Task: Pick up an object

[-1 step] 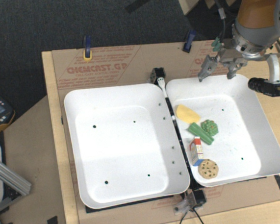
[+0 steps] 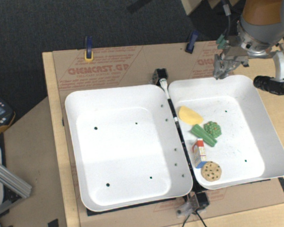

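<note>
The tool hung above the right bin's far rim; whether released or clenched, I could not tell. Cookie nearest the front rim: seemingly light, rigid; best gripped across its edges.

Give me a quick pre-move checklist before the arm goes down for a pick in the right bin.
1. Targets present: ok. The yellow piece, green toy, small carton and cookie all lie in the right bin.
2. Gripper position: not ok. The gripper sits over the bin's far rim, away from every object.
3. Gripper load: ok. Nothing visible between the fingers.
4. Finger opening: cannot tell.
5. Object spacing: not ok. The objects cluster near the divider, and the green toy and carton lie close together.
6. Best-isolated target: ok. The cookie lies apart from the rest.
</note>
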Robot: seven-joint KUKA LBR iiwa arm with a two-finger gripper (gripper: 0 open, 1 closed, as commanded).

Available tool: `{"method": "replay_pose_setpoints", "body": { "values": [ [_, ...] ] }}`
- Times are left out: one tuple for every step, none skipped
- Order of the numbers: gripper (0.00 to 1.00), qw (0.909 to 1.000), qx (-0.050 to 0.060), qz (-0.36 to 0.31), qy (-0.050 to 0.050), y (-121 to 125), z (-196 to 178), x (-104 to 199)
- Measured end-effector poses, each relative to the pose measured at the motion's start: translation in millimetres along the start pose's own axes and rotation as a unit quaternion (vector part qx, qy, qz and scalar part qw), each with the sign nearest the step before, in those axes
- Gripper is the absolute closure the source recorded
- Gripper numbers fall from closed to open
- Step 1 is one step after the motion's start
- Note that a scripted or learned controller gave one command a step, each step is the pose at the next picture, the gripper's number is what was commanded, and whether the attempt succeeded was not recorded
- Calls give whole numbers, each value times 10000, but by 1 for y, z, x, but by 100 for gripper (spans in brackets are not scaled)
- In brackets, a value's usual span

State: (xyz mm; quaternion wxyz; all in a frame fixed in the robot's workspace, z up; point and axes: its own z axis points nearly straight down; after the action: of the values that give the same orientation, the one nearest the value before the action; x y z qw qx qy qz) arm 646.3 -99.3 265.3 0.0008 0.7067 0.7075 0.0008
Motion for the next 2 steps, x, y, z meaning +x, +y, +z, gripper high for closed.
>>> {"method": "replay_pose_setpoints", "body": {
  "values": [
    [100,10000,25,13,9,-88,-23,11],
    [100,10000,48,12,14,-171,-19,34]
  ]
}}
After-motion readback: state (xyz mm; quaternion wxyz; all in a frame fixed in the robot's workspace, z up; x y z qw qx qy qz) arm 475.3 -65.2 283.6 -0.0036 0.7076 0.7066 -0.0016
